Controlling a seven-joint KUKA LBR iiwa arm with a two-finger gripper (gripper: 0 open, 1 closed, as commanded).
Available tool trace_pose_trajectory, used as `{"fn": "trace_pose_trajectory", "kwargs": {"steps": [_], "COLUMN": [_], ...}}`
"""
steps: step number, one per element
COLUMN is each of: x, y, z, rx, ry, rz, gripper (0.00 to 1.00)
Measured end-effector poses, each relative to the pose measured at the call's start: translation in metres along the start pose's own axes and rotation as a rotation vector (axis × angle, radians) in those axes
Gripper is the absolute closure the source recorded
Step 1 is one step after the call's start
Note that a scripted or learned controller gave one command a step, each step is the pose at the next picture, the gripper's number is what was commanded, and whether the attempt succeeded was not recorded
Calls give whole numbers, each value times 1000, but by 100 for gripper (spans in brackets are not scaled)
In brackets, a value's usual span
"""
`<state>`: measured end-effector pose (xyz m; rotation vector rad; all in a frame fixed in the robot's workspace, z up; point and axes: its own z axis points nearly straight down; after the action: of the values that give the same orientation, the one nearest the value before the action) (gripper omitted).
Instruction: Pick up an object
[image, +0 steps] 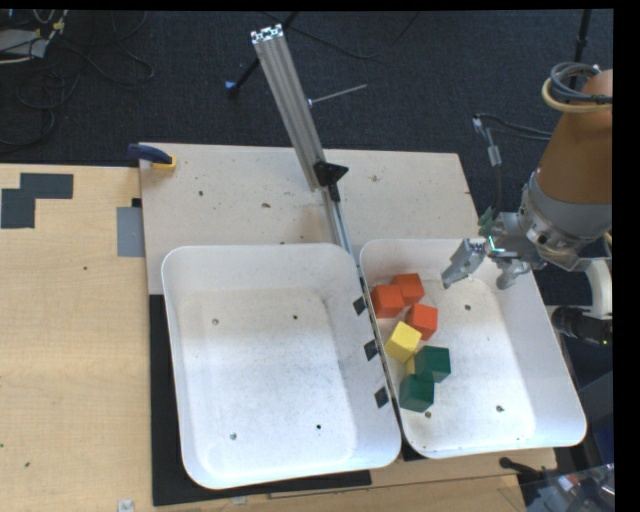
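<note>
Two-finger gripper (483, 267) is seen spread open, nothing held, poised over the right white bin (540, 400); small orange, yellow and green wooden cubes (411, 340) are clustered against its left wall, awkward for finger clearance.

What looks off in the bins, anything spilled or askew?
Nothing spilled. The blocks sit jumbled against the right bin inner wall: orange, yellow, green. The gripper hangs open above them.

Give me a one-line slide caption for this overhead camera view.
KUKA arm's open gripper hovers over the right bin, beside a cluster of orange, yellow and green blocks along its left wall.
</note>
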<state>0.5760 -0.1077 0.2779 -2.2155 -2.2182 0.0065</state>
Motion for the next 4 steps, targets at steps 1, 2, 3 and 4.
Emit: {"fn": "trace_pose_trajectory", "kwargs": {"steps": [1,2,3,4], "x": [-1,7,6,6], "y": [0,4,4,6], "z": [-2,51,95,154], "rx": [-4,1,1,-9], "ry": [-1,0,0,2], "rz": [2,5,3,4], "gripper": [0,0,0,0]}}
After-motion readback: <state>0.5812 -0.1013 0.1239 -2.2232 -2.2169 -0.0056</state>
